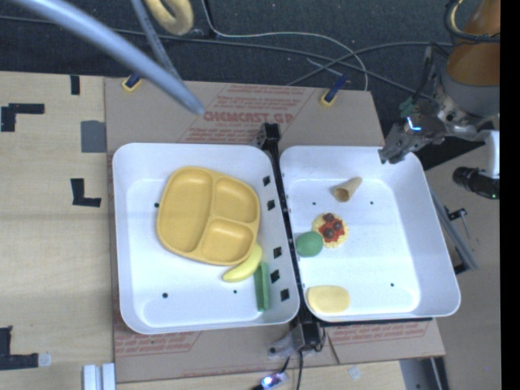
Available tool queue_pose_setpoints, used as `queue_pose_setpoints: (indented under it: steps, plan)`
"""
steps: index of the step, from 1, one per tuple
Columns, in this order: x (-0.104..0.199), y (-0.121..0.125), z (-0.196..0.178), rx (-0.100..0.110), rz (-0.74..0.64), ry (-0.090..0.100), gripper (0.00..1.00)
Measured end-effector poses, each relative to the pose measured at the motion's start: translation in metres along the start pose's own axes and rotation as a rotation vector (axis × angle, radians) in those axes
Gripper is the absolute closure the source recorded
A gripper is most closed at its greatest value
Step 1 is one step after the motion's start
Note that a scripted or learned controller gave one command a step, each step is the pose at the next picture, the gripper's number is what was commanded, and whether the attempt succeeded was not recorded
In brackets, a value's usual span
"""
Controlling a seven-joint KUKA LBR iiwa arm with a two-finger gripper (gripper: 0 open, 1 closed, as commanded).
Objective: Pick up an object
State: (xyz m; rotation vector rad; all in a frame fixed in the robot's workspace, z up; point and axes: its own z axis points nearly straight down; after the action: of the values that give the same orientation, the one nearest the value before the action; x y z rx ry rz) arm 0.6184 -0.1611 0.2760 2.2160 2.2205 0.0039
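White plastic makes up both shallow bins, set side by side on the worktop (pixel 49 218). The left bin (pixel 134 242) holds a yellow divided plate (pixel 208 215) with three compartments, and against the plate's lower right edge lies a yellow banana (pixel 244 266), with a green stick-shaped piece (pixel 262 287) just beside it near the bin's right wall. The right bin (pixel 406 250) carries four small things (all toy food, by the look of them): a tan cone (pixel 347 188) near the top, a round piece topped with red and dark spots (pixel 331 228) toward the middle, a green round piece (pixel 309 244) touching its lower left side, and a pale yellow oval piece (pixel 328 299) near the bottom edge. The gripper (pixel 396 149) sits over the right bin's upper right corner, above the rim and well apart from every object; it is dark and small here, so whether the jaws are apart or together I cannot tell. The arm's orange band is cut off at the top right.
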Motion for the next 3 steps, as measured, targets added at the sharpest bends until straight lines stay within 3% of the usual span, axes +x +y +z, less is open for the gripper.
queue_pose_setpoints:
  steps: [3]
  plan:
    - [0.147, -0.041, 0.037, 0.009, -0.003, 0.002, 1.00]
